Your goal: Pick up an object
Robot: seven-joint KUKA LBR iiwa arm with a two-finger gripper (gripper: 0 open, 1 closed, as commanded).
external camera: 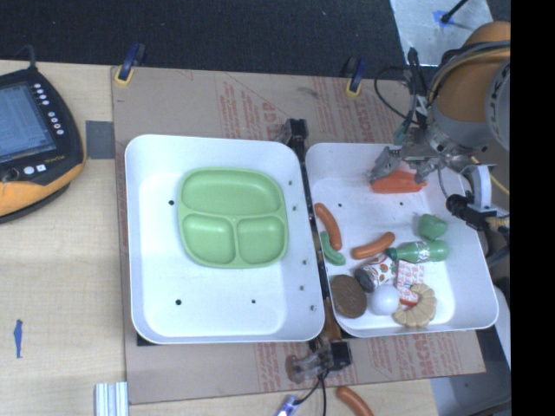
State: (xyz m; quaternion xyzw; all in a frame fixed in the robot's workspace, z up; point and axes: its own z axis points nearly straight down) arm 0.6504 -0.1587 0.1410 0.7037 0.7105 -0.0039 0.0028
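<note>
The end effector sits low in the right bin, its fingers spread around an orange toy at the far side

The light wooden bench carries a brown cardboard sheet, on which two shallow white bins sit side by side. An orange-rimmed control pendant with a screen lies at the bench's left. A small orange sausage-shaped toy rests on the cardboard near the front edge.
</note>
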